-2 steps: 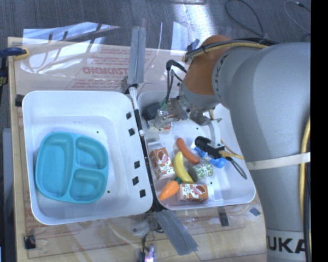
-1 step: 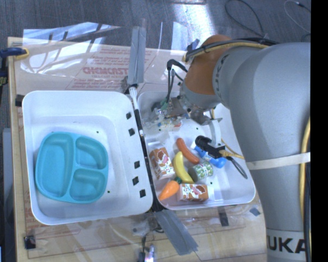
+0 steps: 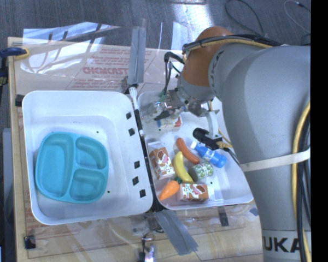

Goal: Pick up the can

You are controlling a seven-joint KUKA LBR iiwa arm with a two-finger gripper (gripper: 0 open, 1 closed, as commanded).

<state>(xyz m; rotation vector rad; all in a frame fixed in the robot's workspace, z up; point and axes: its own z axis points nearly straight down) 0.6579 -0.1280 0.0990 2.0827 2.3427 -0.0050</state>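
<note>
My claw [image 3: 165, 109] hangs low over the far end of the right bin [image 3: 236, 192], close to the divider between the 2 bins. Something small with white, red and blue on it [image 3: 171, 123] lies right under it, but I cannot tell whether I am spread, pressed together or pinching anything; my own wrist and cables crowd that spot.

The can [image 3: 203, 171] is a small green one, lying on its side near the middle of the right bin, its long axis running roughly left to right with a slight upward tilt toward the right. It sits just right of the banana [image 3: 181, 167], below the blue bottle [image 3: 209, 153] and above a printed carton [image 3: 193, 192]. It is well apart from my claw.

An orange sausage-like piece [image 3: 187, 150] lies above the banana, a carrot [image 3: 169, 190] by the near-left corner, and another carton [image 3: 160, 163] against the divider.

The left bin [image 3: 44, 105] holds a teal sectioned plate [image 3: 71, 167]. Both bins sit on the table [image 3: 54, 64].
</note>
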